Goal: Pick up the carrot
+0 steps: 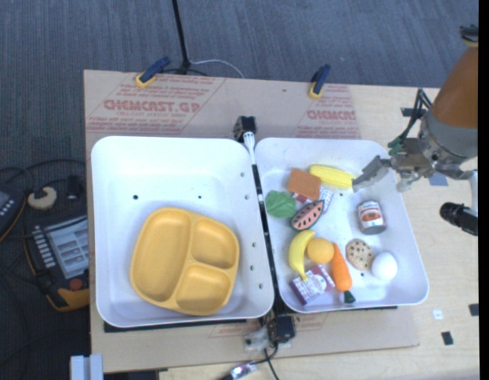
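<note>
Grey carpet surrounds the tabletop. End effector [384, 172] hangs released, grasping nothing; carrot [340, 269] lies well below-left of it: likely light, rigid, smooth plastic. Pinch across its thick middle.

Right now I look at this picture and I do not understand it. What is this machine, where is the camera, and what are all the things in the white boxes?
The camera looks down from above at a bench with two shallow white bins. A robot arm reaches in from the right; its hand hangs over the right bin and holds nothing. That bin has toy food: a carrot, banana, orange, corn, watermelon slice, cookie, egg and a can. The left bin has a yellow divided plate.
</note>
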### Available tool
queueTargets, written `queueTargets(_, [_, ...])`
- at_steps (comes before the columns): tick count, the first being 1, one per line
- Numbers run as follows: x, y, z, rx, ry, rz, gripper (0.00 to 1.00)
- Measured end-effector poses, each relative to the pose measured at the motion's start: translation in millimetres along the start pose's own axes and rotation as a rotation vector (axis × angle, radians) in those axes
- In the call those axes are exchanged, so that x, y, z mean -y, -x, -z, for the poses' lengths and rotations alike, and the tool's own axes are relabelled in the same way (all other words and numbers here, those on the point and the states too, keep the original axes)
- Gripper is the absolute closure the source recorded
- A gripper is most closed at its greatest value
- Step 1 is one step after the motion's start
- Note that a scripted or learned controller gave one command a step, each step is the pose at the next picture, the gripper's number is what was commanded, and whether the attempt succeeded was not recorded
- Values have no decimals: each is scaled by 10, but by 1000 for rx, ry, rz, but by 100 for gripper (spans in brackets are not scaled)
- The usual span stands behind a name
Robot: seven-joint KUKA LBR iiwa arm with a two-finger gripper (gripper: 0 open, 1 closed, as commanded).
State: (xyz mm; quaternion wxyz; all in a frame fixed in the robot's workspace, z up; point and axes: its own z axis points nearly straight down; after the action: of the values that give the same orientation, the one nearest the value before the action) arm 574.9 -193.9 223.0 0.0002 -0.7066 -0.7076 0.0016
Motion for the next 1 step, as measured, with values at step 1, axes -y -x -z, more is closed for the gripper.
queueTargets(1, [423,-278,-1073,-6,-9,131,0])
